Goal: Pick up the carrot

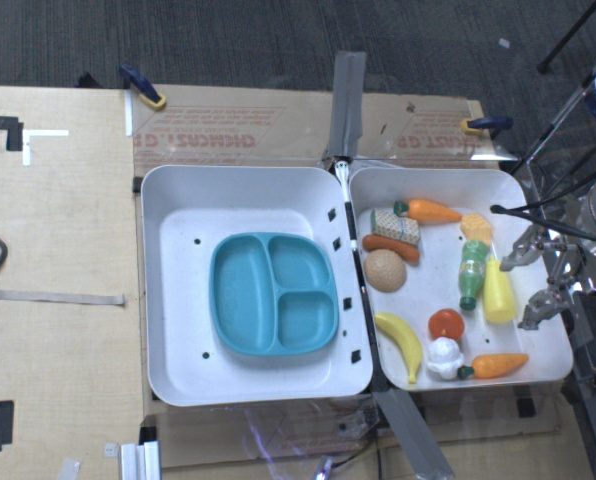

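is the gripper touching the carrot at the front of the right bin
Apart. The camera view shows the gripper at the bin's right edge, with bare white floor between it and the carrot lying nearer the front wall.

Gripper (531,285) at the view's right edge; both fingers (516,252) spread apart, pointing left, nothing between them

Red printing across the cardboard sheet (278,128) behind the two bins, upside down from this view and repeated in two patches: one above the left bin, around the sheet's left half, another at the right near the blue clamp (488,124). Letters too faint and inverted to make out with any certainty. No other readable text, number or brand on the bins, the toy food or the counter.
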{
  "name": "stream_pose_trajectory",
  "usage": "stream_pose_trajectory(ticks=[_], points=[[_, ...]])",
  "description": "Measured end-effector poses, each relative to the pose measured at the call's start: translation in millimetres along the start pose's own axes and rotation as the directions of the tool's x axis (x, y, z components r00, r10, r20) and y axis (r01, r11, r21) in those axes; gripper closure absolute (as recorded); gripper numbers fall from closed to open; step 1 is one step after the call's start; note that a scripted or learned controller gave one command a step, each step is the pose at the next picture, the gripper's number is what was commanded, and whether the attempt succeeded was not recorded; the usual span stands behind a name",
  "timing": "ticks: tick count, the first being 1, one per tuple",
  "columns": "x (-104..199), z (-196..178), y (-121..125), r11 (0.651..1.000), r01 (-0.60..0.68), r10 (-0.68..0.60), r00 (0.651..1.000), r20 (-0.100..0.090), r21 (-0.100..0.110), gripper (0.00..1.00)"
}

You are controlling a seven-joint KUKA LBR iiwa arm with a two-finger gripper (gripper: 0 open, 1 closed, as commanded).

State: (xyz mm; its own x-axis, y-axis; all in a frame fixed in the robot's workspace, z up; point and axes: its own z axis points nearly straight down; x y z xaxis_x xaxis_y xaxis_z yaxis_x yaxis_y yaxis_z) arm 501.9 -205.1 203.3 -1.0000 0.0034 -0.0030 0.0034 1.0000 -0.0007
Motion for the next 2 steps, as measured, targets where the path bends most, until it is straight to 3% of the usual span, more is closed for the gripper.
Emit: stream_pose_trajectory(ticks=[1,2], points=[[-28.7,86.9,-9.3,0.998,0.059,-0.059,0.998,0.024,0.011,0.00],[-117.6,108.2,1.7,0.995,0.104,-0.104,0.995,0.006,0.001,0.00]])
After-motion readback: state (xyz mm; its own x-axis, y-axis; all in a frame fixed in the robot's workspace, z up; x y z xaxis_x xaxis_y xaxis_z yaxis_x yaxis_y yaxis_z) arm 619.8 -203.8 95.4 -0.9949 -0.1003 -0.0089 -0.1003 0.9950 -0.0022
